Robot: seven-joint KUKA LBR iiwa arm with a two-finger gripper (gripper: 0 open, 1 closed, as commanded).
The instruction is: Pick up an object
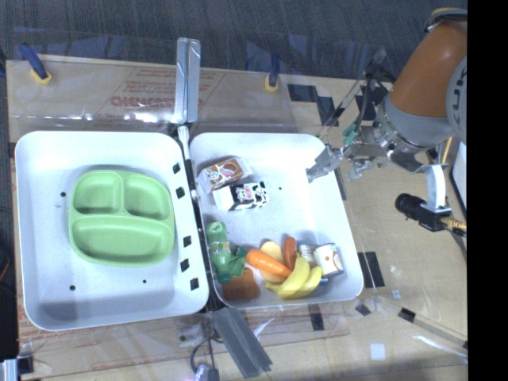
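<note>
Gripper [324,165] seen at right rim of right bin [317,145] — whether open or closed cannot be told; nothing seen held. Nearest pickable thing judged milk carton [249,195], lying left of gripper and slightly toward bin's near edge, long axis roughly along bin's width. Snack packet [221,172] touching it — farther left.

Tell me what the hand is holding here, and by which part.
Nothing: the hand hangs over the right bin's upper right rim, apart from the objects.
</note>
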